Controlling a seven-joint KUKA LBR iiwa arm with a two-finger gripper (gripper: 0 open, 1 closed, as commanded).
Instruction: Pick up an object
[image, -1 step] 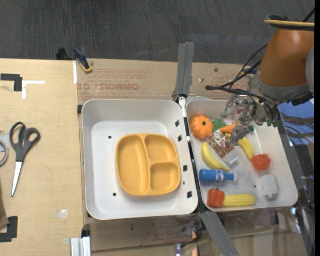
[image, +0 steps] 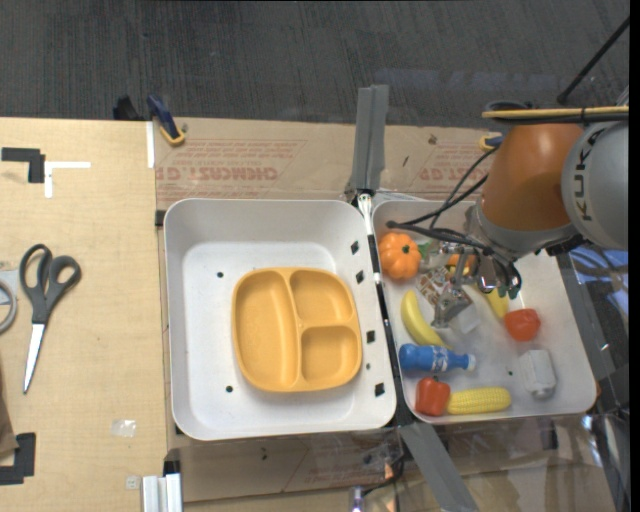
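Over the right bin (image: 570, 300) the gripper (image: 452, 296) is seen, lowered among the objects; whether its jaws are apart or together cannot be told. Just left of the jaws a yellow banana (image: 418, 320) is lying, and further up-left an orange pumpkin (image: 400, 256) is placed. Below the jaws a blue bottle (image: 432, 359), a red fruit (image: 432, 397) and a corn cob (image: 478, 401) are found. To the right an orange cup (image: 522, 323) and a white block (image: 538, 370) are resting. Well to the left, the left bin (image: 190, 330) is holding a yellow divided plate (image: 296, 328).
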